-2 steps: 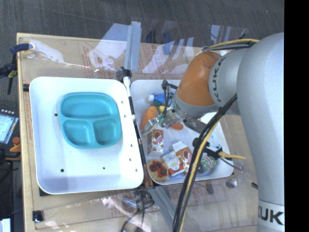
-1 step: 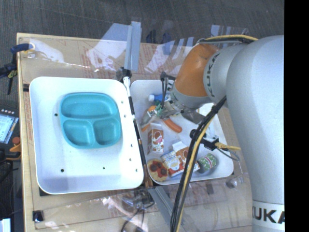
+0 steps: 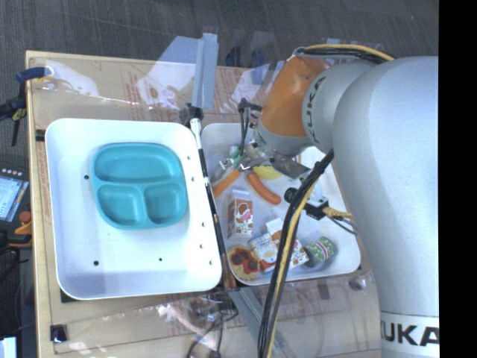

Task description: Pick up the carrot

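The bench (image 3: 112,73) is a pale wooden board under the camera, its bare top showing along the 12 o'clock edge and down the 9 o'clock side. Two shallow white bins rest directly on it, side by side and touching. The left bin (image 3: 67,245) fills the 9 o'clock half. The right bin (image 3: 216,136) sits toward 3 o'clock, partly hidden by the arm. A clear plastic sheet (image 3: 160,88) lies on the board at 12 o'clock.

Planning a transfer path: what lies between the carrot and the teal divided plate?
In the camera view, between the orange carrot and the teal divided plastic plate lie bare white bin floor and the two bins' adjoining rims.
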